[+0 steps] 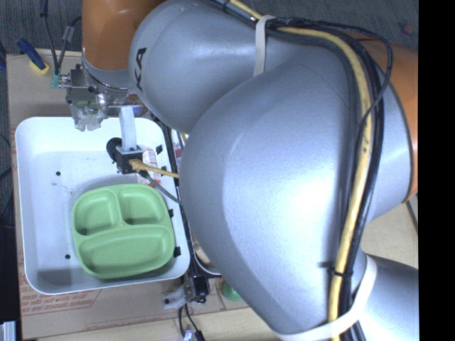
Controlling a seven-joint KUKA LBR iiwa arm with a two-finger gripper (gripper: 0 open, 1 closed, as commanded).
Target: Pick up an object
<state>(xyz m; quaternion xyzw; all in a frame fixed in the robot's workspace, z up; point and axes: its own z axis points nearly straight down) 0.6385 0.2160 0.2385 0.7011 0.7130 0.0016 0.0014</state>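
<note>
A light green divided plate [122, 229] lies in the left white bin [35, 190], toward its near right part. My gripper [88, 118] hangs over the bin's far edge, well beyond the plate and apart from it. Nothing shows between its tips. A small white item with red print [150, 155] peeks out at the bin's right side, mostly hidden by the arm.
The grey arm covers the right bin and most of the view. A blue and yellow tool [32, 55] lies on the bench beyond the left bin. A bit of something green [231, 290] shows under the arm at the bottom.
</note>
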